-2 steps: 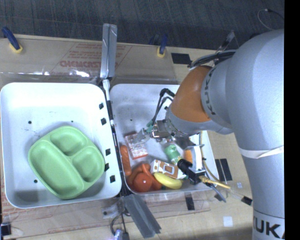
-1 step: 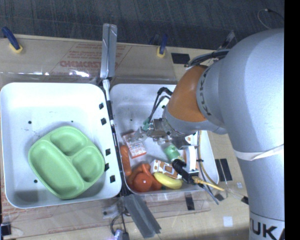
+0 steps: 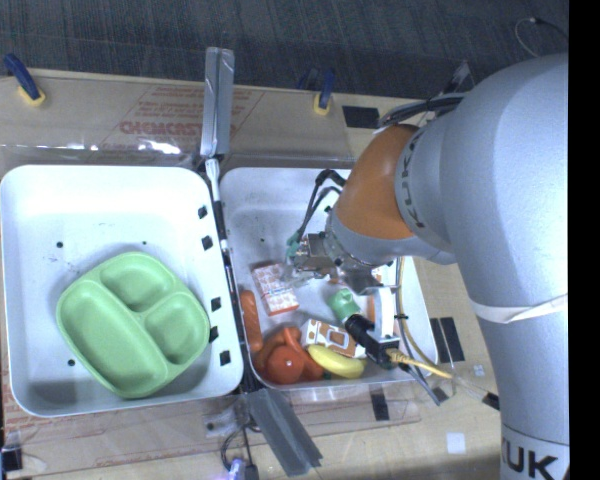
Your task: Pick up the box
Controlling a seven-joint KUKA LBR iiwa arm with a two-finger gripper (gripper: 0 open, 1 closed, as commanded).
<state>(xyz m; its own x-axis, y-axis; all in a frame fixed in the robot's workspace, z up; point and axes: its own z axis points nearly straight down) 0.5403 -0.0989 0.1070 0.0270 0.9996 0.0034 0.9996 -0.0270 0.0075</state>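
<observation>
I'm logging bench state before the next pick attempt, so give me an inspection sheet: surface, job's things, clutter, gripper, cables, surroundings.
Surface: two shallow white bins side by side, left bin and right bin, on a cardboard-covered bench.
Job's things: small box lying flat in the right bin, left of the gripper.
Clutter: green divided tray in the left bin; banana, tomato, carrot and a green item in the right bin.
Gripper: gripper low over the right bin; finger state unclear.
Cables: black cables along the wrist.
Surroundings: blue clamps at the bench's far edge; dark floor beyond.
</observation>
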